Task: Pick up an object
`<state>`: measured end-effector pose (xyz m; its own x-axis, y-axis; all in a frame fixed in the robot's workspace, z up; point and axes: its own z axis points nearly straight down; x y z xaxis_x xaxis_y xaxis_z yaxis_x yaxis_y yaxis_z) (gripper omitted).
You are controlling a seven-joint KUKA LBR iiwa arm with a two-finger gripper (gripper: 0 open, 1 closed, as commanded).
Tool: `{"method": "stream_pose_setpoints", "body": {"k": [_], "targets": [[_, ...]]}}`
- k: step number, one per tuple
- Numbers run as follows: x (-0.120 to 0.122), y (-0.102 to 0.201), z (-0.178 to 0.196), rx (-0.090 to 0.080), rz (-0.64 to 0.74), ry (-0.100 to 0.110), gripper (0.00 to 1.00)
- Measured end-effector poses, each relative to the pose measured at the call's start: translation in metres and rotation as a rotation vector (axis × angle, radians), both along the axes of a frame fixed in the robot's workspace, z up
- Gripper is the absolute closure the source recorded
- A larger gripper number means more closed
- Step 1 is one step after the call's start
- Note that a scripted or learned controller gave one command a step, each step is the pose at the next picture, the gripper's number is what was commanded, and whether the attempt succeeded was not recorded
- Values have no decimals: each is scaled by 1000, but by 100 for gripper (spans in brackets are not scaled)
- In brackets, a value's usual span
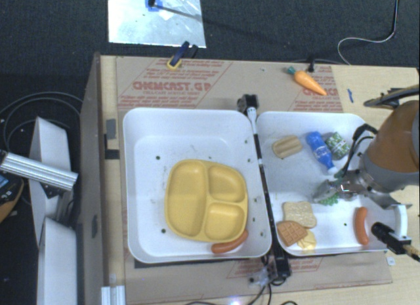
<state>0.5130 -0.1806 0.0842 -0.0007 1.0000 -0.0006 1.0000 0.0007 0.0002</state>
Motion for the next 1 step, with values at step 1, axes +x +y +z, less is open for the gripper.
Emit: {"method": "stream_pose_setpoints", "body": {"k": [1], "targets": [[1,0,10,0,2,-3,100]]}}
